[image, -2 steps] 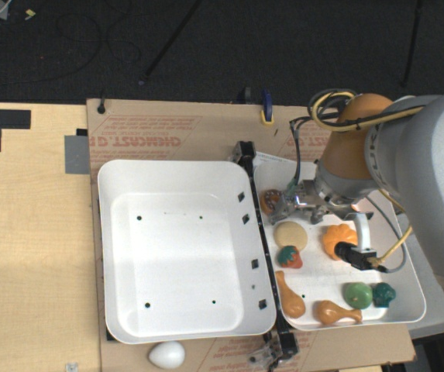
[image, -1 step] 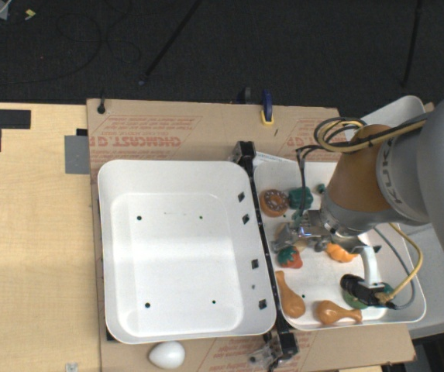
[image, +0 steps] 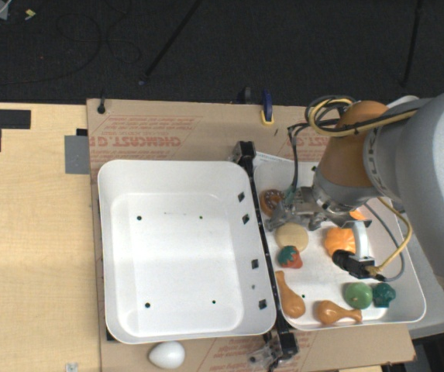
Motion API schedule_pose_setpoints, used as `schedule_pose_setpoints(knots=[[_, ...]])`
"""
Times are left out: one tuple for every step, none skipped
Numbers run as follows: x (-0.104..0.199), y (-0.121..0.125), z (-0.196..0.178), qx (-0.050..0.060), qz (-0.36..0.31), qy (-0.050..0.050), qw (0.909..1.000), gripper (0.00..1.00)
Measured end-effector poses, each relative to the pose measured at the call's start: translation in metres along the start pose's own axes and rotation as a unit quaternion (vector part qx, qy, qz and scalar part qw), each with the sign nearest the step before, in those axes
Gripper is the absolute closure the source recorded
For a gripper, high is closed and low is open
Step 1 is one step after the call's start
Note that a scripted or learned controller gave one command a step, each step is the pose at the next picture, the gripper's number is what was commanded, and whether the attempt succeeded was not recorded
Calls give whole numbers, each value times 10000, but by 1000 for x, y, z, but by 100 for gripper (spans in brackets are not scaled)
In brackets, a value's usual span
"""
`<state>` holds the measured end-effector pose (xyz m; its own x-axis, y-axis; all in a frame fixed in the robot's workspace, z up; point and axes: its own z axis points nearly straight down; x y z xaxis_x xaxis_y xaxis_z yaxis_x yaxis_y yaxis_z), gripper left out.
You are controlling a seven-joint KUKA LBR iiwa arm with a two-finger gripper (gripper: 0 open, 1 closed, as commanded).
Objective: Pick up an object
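Reaching in from the right, my arm (image: 392, 153) hangs over the right bin (image: 415, 301), the orange band sitting just above my wrist. My gripper (image: 293, 208) is low over the upper-left part of that bin, right above a cream ball (image: 293, 237) and beside a small brown-orange piece (image: 271, 201) near the bin's left wall. How far apart my fingers stand I cannot tell; the wrist and cables hide them, and nothing shows clearly between them.

Just below the ball lies a small teal and red thing (image: 289, 256), touching or nearly touching it. An orange lump (image: 339, 241) sits to the right of the ball, partly behind a white and black part of my wrist. Along the near side of the bin lie two tan gourd shapes, one (image: 290, 294) by the left wall and one (image: 336, 311) further right, with a green ball (image: 357, 294) and a teal piece (image: 383, 294) just beside each other near the right corner.

The left bin (image: 113, 208) stands alongside. A white egg (image: 166, 354) rests on the bench in front of it, outside both bins.
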<state>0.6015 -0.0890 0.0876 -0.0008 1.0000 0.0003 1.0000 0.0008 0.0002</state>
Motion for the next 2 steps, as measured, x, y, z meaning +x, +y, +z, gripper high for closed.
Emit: schedule_pose_setpoints(knots=[[4,-45,1,40,7,6,10000,0],[8,-20,0,11,2,2,10000,0]])
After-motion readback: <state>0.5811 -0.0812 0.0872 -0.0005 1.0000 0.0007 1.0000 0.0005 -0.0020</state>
